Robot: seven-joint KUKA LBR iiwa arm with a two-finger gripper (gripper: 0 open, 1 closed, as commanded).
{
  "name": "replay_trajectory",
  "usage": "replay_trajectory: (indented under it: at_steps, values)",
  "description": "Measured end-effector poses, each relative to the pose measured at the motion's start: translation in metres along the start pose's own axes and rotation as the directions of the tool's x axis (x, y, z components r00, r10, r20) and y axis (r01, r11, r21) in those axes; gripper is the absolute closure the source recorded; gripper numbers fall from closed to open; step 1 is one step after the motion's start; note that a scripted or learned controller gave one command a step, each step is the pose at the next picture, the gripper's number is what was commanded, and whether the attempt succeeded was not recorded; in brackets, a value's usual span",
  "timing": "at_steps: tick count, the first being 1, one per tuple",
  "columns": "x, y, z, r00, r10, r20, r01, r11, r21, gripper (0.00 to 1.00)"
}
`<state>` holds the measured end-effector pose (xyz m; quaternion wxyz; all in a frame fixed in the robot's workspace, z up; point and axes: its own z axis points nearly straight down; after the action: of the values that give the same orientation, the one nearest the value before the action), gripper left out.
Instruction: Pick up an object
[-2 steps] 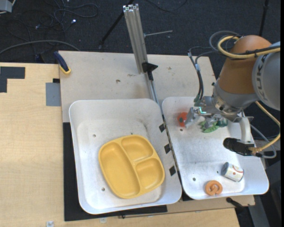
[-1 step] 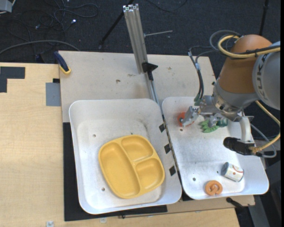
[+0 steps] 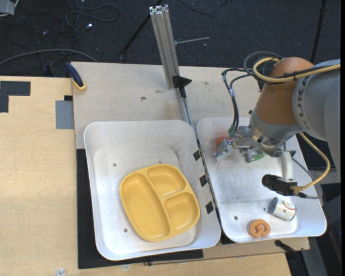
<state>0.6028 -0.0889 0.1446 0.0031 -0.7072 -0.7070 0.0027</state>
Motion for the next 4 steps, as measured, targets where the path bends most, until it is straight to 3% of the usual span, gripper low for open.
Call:
replay_trajectory:
  at_steps: [1, 2, 4]
  values:
    - [0.001, 0.0, 0.053, 1.0, 0.001, 0.0, -0.001, 1.0, -0.003, 0.0]
    - [0.0, 0.0, 0.041, 1.0, 0.004, 0.0, -0.004, 1.0, -0.003, 1.0]
    - [0.008, -0.013, -0.064, 1.0, -0.001, 0.0, 0.001, 1.0, -0.01, 1.0]
